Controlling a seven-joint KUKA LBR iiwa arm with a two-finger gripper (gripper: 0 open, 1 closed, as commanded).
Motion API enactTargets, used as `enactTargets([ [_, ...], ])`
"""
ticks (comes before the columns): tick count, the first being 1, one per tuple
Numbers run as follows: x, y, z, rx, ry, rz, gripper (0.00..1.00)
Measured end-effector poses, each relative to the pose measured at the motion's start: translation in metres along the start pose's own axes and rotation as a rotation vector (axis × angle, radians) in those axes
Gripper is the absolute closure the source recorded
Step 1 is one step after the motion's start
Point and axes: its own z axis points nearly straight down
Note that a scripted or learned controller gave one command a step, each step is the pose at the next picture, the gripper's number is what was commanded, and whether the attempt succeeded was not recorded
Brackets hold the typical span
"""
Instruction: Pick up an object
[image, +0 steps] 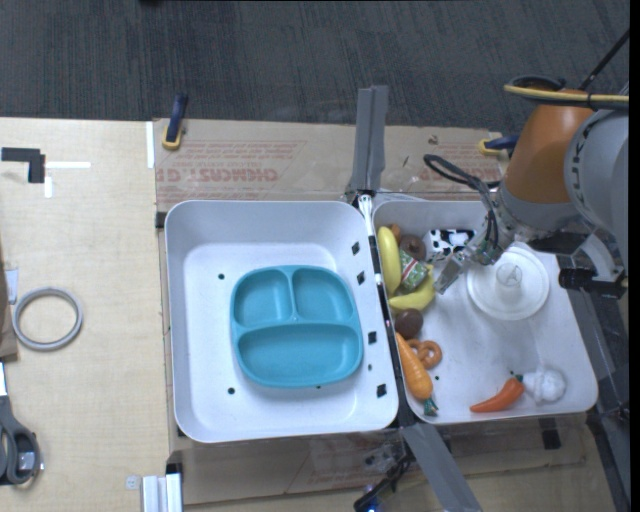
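The gripper (452, 270), its state untellable here, hangs by the right bin's (570, 330) left wall above a banana (392, 262), light, smooth, best pinched mid-length

You are looking at a robotics lab: a plywood counter (80, 230) over dark carpet, two white bins (190, 330) clamped side by side on cardboard, a grey-and-orange industrial arm (560, 150) at 3 o'clock, a tape roll (45, 318) and scissors (15, 450) at 9 o'clock.
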Motion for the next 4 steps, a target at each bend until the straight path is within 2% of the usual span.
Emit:
enactTargets([
  [1,-0.006,0.009,0.000,0.016,0.010,0.024,0.00],
  [2,-0.072,-0.052,-0.135,-0.022,-0.005,0.109,0.00],
  [3,-0.046,0.002,-0.054,-0.022,-0.004,-0.004,0.00],
  [4,-0.012,0.021,-0.002,-0.039,-0.028,0.173,0.00],
])
